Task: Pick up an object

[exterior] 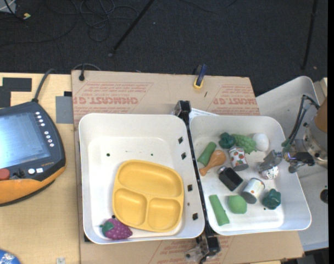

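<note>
The cardboard sheet point(123, 95) bears upside-down red lettering, seemingly "CHEMCRAFT".

My claw point(272, 161) is hanging at the right bin's point(290, 216) right side among small toys; a divided tray point(148, 194) is lying in the left bin point(101, 131)

The bench point(35, 224) is seen as a pale wooden surface. A sheet of printed cardboard point(156, 95) is laid flat on it, and the two white bins are set on that sheet, side by side and touching. The left bin point(95, 142) is placed toward the middle, the right bin point(299, 202) beside it. A teach pendant point(24, 147) with a dark screen and an orange underside is laid on the bench to the left of the cardboard. Black rectangles point(13, 89) are seen on the far left of the surface. A small blue thing point(2, 256) is found at the near left corner.
</note>
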{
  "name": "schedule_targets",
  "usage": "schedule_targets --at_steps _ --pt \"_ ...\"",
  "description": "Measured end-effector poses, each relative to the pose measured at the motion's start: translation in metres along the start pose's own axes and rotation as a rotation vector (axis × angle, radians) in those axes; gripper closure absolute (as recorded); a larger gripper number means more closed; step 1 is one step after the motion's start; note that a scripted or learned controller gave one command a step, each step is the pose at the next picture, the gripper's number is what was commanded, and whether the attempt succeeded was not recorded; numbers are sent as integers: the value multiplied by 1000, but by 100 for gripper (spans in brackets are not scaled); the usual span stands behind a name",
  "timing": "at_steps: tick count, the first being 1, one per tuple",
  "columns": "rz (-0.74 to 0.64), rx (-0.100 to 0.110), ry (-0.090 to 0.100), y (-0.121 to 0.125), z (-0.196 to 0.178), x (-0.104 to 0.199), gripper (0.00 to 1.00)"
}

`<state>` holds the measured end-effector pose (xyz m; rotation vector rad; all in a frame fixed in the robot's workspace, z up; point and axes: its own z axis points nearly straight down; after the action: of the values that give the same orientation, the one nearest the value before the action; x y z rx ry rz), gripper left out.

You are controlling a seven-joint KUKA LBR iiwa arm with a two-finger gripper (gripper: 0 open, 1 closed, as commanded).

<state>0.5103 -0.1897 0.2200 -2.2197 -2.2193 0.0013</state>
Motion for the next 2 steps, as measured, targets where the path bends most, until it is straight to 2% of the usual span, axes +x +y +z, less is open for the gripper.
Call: schedule_targets --at_steps 1,2 --pt "0 1 1 0 -10 -1 100" --pt "-4 -2 -1 45 7 35 100"
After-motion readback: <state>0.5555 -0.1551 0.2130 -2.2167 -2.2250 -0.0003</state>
